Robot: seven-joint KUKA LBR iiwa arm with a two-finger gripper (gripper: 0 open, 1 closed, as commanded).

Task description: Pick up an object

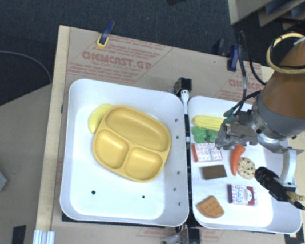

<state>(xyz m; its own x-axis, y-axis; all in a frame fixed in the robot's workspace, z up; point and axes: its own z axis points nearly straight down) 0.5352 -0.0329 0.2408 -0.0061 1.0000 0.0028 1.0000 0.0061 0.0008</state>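
Carrot (237,156): orange, tapered, upright beside cookie (246,168).

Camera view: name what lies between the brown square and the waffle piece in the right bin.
In the camera view, bare white bin floor separates the brown square from the waffle piece; nothing lies between.

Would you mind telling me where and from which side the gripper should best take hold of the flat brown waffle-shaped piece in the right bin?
Probably straight from above, closing across the two opposite edges of the flat brown waffle-shaped piece. It lies flat in the right white bin, near the front wall, apart from its neighbours, so there is room for fingers on both sides.
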